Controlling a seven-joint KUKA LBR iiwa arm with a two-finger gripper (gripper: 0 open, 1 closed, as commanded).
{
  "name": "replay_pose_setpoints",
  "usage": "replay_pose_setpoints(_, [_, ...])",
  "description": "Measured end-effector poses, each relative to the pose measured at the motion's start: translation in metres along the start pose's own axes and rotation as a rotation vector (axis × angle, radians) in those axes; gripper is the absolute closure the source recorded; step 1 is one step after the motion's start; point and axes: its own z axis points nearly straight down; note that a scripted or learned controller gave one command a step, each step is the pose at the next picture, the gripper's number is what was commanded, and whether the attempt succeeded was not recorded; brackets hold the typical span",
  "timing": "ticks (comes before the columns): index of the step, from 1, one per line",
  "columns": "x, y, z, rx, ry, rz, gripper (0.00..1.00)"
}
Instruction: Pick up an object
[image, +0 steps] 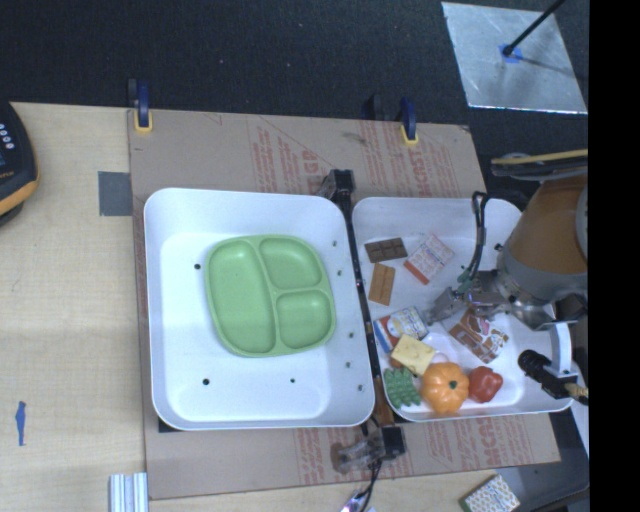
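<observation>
A: Where's your end effector (447, 303)?
B: Low in the right bin (500, 215), just above the cheese (412, 354); you can't tell its opening.
A: And the pumpkin (445, 387)?
B: Right below the cheese.

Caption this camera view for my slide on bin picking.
End effector lowered among toy food in the right bin; green divided plate in the left bin.

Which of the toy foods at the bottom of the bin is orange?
The little pumpkin in the right bin. It is orange, sitting between the green toy on its left and the red toy on its right.
</observation>
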Motion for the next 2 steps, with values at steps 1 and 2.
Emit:
replay_pose_setpoints(1, [-0.039, -0.013, -0.001, -0.003, -0.001, 0.003, 0.00])
replay_pose_setpoints(2, [-0.038, -0.011, -0.013, -0.007, -0.001, -0.002, 1.00])
